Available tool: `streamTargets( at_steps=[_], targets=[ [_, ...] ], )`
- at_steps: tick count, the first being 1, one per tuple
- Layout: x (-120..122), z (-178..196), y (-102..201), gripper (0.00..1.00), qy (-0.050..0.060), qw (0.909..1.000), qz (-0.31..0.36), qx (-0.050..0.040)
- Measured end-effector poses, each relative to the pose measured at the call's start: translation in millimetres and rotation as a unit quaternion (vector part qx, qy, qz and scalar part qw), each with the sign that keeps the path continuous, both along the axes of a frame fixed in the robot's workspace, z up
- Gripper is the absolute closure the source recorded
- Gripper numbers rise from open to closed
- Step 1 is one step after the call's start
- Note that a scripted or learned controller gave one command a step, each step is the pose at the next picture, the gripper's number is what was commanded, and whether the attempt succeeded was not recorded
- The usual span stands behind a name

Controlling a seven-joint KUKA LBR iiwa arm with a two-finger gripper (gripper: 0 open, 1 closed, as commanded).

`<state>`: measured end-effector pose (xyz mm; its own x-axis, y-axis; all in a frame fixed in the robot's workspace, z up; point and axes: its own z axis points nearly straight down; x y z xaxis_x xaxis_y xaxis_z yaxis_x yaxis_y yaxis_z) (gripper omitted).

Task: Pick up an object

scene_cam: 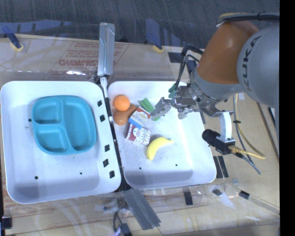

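Observation:
The right bin (196,168) holds an orange ball (121,103), a brownish-orange fruit (120,117) just below it, a small red-and-white carton (138,127), a green item (146,103) and a yellow banana (157,147). My gripper (172,110) hangs over the upper middle of this bin, to the right of the green item and the carton. It is open, with nothing between its fingers. The left fingertip (160,108) sits close to the green item. The banana lies below the gripper, apart from it.
The left bin (10,171) carries a blue divided tray (64,123). A raised divider (108,132) runs between the two bins. The arm's grey and orange body (231,53) looms over the right bin's far right corner. Cables (246,149) trail off the bin's right side.

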<state>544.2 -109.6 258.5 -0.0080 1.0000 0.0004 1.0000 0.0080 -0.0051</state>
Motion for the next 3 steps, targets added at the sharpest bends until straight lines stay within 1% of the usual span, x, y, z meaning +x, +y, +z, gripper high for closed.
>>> streamTargets(
  at_steps=[1, 2, 3],
  targets=[
    [-3.7, -131.7, 8.0, 0.0, 0.002, 1.0, -0.004, 0.0003],
    [13.7, -115.2, -40.8, 0.0, -0.001, 0.9999, 0.017, 0.0001],
    [-29.5, -167.0, -32.1, 0.0, -0.001, 0.9997, -0.023, 0.0004]
  ],
)
